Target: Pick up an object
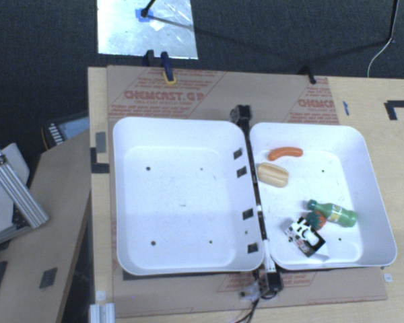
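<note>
The right bin holds several small objects. An orange sausage lies near its back left. Just in front of it sits a tan bread roll. A green bottle with an orange cap lies on its side toward the front right. A black and white toy rests near the front edge, touching the bottle's cap end.
The left bin sits beside the right one, joined by a black hinge strip. Both rest on a cardboard sheet on the bench. A shiny metal plate lies on the dark floor behind. An aluminium frame stands at the left.
</note>
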### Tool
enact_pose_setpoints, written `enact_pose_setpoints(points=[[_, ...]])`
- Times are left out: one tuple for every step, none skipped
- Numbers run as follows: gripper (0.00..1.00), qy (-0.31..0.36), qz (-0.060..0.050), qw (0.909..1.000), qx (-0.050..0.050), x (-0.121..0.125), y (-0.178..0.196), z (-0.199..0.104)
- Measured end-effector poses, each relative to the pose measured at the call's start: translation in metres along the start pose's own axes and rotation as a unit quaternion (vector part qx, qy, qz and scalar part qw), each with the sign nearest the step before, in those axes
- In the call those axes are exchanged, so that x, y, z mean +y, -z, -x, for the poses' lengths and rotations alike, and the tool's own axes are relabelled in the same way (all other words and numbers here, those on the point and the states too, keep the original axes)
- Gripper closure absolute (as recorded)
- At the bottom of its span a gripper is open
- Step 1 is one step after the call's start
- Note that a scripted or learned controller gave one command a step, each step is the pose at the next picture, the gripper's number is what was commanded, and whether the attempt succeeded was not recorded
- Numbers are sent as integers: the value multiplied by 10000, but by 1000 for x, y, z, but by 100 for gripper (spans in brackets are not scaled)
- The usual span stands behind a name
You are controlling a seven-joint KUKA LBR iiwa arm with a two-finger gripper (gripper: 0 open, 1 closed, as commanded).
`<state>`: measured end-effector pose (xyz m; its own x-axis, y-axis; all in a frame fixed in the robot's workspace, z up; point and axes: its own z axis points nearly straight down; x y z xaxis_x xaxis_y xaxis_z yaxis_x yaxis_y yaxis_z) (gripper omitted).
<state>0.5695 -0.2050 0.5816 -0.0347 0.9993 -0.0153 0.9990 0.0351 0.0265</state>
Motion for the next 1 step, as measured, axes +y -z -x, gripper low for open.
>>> enact_pose_setpoints(points=[[100, 21, 20, 10000, -12, 1, 12, 0]])
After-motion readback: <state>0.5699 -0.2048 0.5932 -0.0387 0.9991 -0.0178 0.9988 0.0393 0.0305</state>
